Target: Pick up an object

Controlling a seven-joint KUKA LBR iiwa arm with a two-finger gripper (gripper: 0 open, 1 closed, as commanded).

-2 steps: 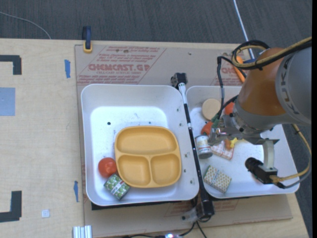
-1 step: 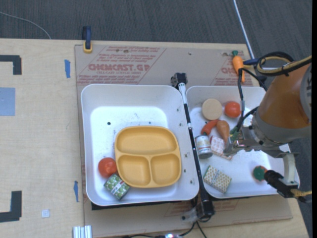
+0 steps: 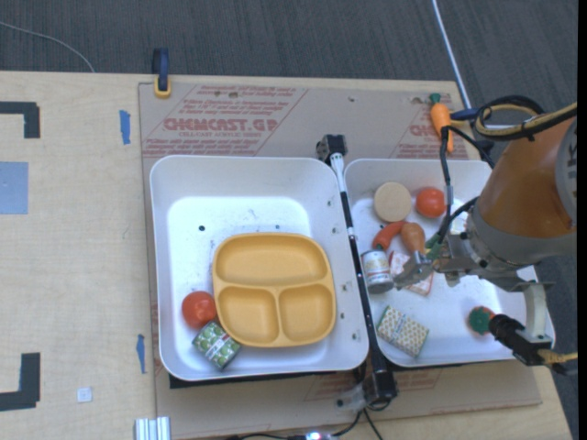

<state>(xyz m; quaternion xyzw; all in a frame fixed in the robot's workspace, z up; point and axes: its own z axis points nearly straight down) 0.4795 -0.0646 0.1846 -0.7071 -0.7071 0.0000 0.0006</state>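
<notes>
Silver-grey metal marks the likeliest target: a small can (image 3: 375,270) lying in the right bin (image 3: 459,348), hard against that bin's left wall. The gripper (image 3: 419,269) sits just beside it on the right, low over a flat white-and-red packet (image 3: 415,282); whether its fingers are open or closed cannot be told from this angle, and nothing is visibly held. Crowding is the difficulty. An orange carrot-shaped piece (image 3: 412,236) and a red piece (image 3: 388,236) lie close above, a patterned pouch (image 3: 404,331) below. Judgement: centre on one item before closing, and approach the can along its length, since the wall blocks one side. The yellow divided tray (image 3: 272,288) occupies the left bin (image 3: 174,246).
</notes>
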